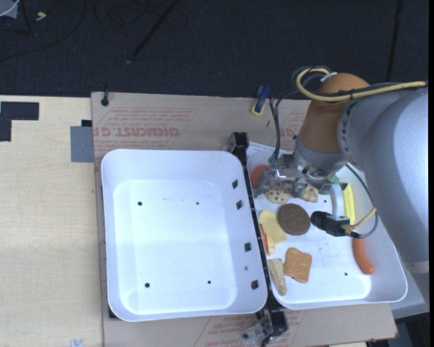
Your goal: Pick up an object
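— In the camera view, which step is this?
— The grasp attempt, likely. The gripper (294,181) hangs at the right bin's (387,284) far end, just beside a speckled cookie (278,194); whether it is clenched cannot be told.
— And next?
— Probably a secure hold, then a lift.

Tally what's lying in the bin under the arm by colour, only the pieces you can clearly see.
Brown: 2 (dark disc, speckled cookie)
Yellow: 3 (pale wedge, corn-like piece, thin stick)
Orange: 2 (toast-like square, sausage)
Total: 7. Bits by the tool are too hidden to count.
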Robot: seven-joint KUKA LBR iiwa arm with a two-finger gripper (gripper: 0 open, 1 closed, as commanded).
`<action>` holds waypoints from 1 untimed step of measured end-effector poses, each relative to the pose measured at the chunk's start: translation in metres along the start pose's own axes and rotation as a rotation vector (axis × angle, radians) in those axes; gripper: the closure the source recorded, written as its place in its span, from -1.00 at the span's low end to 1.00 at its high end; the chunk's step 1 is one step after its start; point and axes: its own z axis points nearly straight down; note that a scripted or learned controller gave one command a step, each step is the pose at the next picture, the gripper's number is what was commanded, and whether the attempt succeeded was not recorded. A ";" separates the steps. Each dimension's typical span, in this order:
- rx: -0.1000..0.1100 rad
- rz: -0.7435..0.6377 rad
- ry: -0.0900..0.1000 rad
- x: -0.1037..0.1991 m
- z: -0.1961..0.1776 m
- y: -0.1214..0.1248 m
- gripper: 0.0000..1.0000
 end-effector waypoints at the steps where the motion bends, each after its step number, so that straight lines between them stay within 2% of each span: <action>1: 0.003 0.000 0.000 0.000 0.000 -0.002 -1.00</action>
